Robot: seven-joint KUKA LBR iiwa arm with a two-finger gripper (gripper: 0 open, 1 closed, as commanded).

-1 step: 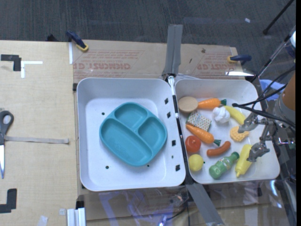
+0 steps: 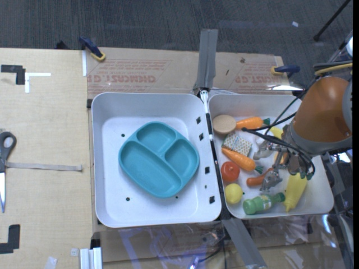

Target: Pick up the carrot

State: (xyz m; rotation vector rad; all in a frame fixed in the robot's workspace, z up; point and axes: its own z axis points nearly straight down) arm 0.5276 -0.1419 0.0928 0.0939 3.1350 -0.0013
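In the right bin (image 2: 322, 203) an orange carrot (image 2: 239, 158) lies slantwise left of centre. Near the bin's back wall lies a second carrot (image 2: 251, 123) with a green top. A small orange piece (image 2: 255, 180) rests further forward. My gripper (image 2: 273, 175) hangs low over the middle of this bin, just right of the small orange piece and a short way right of the slanting carrot. The orange-banded wrist (image 2: 320, 116) covers the bin's right side.
A tan disc (image 2: 224, 124), white mesh piece (image 2: 242, 145), red tomato (image 2: 230, 170), lemon (image 2: 233, 193), green bottle (image 2: 262, 203) and yellow banana (image 2: 295, 190) crowd the right bin. The left bin (image 2: 106, 195) holds a blue divided plate (image 2: 159, 158).
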